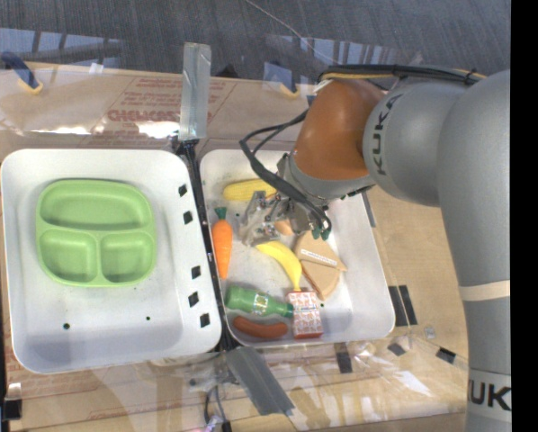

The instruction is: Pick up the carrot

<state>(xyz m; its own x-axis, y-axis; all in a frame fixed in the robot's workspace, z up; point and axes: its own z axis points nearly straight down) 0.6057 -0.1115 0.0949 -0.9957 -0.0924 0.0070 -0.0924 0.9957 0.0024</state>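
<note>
Single fixed camera above the bench, looking down at a slant, both white bins [17, 241] in frame side by side, arm [431, 142] entering from the right, moderately close.

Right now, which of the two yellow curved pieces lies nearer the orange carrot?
The yellow plastic banana mid-bin, just right of the orange carrot; the other yellow piece sits at the bin's far end.

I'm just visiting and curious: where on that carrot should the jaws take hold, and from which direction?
Probably across the orange middle of the carrot, coming straight down from above. It lies flat along the right bin's left wall, green top pointing away, so space is tight on the wall side.
</note>
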